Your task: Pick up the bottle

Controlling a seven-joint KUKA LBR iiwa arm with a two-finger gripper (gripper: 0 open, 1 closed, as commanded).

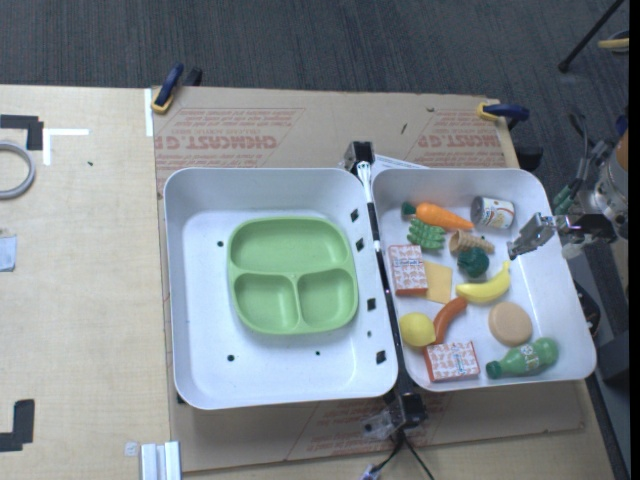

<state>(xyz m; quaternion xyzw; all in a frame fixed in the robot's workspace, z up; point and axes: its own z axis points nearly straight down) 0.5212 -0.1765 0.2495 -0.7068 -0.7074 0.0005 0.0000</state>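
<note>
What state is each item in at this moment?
green bottle: lying on its side, right bin's near corner, untouched.
can: tipped on its side.
banana: lying flat.
green tray: upright in the left bin, compartments bare.
gripper: at the right bin's far right rim, holding nothing.

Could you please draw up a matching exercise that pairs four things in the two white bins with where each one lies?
Things:
1. green plastic bottle
2. green three-compartment plate
3. small tin can with a white label
4. orange toy carrot

Places:
A. middle of the left bin
B. far right of the right bin, nearest the gripper
C. near right corner of the right bin
D. far side of the right bin, left of the can

Pairs: 1-C, 2-A, 3-B, 4-D
</note>
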